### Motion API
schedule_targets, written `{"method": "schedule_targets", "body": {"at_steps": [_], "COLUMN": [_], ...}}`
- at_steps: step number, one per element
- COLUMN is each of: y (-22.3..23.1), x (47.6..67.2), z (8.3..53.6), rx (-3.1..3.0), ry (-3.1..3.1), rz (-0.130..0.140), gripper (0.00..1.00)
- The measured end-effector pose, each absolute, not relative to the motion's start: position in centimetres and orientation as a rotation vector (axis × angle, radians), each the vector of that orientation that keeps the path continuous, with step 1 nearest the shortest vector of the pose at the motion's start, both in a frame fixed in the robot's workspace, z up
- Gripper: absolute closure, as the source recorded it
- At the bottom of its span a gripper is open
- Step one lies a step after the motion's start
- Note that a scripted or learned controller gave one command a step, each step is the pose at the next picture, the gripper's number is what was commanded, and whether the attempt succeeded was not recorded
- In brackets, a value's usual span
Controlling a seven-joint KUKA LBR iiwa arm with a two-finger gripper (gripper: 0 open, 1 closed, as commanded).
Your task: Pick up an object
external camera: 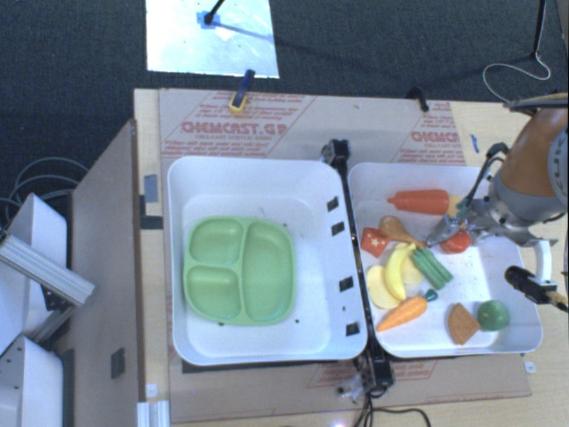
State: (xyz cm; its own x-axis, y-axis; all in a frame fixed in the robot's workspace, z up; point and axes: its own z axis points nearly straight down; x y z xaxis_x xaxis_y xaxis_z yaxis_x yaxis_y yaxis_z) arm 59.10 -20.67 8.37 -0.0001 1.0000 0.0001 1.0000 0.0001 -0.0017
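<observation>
Two white bins, fingers low in the right one by a red piece, spread unclear.

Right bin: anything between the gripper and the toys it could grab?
Nothing visible. The gripper hangs low in the right bin, right at the red piece, with the green pod and bananas beside it. Grasp can't be judged.

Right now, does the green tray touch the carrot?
Apart. The camera view shows the green tray alone in the left bin, and the carrot in the right bin, across the divider.
</observation>
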Motion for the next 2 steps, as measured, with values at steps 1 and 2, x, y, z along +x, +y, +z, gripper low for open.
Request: {"method": "schedule_targets", "body": {"at_steps": [1,2], "y": [-20.7,-10.9], "x": [59.5,54.9], "z": [9.8,14.7], "rx": [-2.224,-2.209], "ry": [-2.231,-2.232], "rz": [-0.007,-0.005], "gripper": [1.0,1.0]}}
